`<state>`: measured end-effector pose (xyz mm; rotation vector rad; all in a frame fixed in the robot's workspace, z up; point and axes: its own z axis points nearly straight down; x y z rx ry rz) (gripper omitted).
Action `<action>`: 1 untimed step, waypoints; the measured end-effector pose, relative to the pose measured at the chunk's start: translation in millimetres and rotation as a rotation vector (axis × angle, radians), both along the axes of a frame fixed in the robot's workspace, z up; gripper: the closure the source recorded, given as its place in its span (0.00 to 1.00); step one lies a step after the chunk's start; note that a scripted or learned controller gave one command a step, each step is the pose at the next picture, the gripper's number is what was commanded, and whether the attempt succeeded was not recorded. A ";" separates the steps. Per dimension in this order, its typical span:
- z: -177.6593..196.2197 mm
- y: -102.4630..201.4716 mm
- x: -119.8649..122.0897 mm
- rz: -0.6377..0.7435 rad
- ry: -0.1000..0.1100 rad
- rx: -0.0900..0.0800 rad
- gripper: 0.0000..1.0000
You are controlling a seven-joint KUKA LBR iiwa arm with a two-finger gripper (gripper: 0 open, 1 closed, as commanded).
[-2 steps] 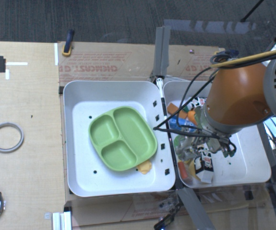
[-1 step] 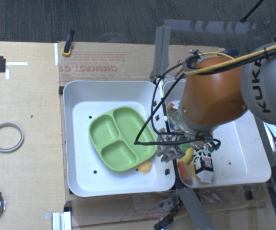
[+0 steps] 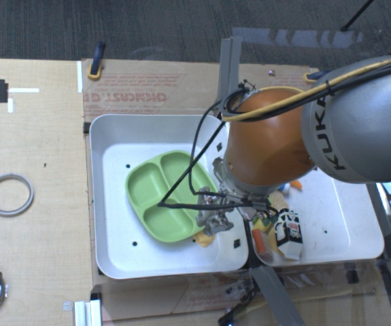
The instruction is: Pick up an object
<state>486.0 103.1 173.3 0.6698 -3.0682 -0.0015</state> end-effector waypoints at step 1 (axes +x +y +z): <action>-1.5 -4.3 12.8 0.509 -0.003 0.002 1.00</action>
